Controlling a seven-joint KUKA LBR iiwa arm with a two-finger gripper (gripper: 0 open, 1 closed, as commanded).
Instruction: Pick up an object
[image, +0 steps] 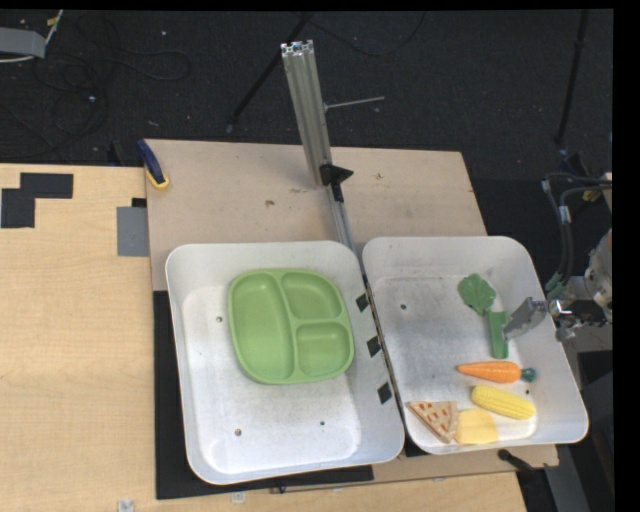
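A green plastic divided plate (291, 326) is lying flat in the left shallow white bin (200, 430), toward its far half, with bare floor showing on its near side. A silver metal post (308, 110) is standing on the table (400, 190) beyond the bins. In the right shallow white bin (420, 300), a green plastic spatula (484, 310) is lying toward the far right, an orange toy carrot (492, 372) just nearer, then a yellow toy corn cob (503, 403). A toy pizza slice (434, 418) and a yellow block (477, 428) are sitting by the near rim. The bin's left half is lying bare. The claw (527, 316) is hanging over the right rim, just beside the spatula's handle; I cannot tell whether it is released or clenched.
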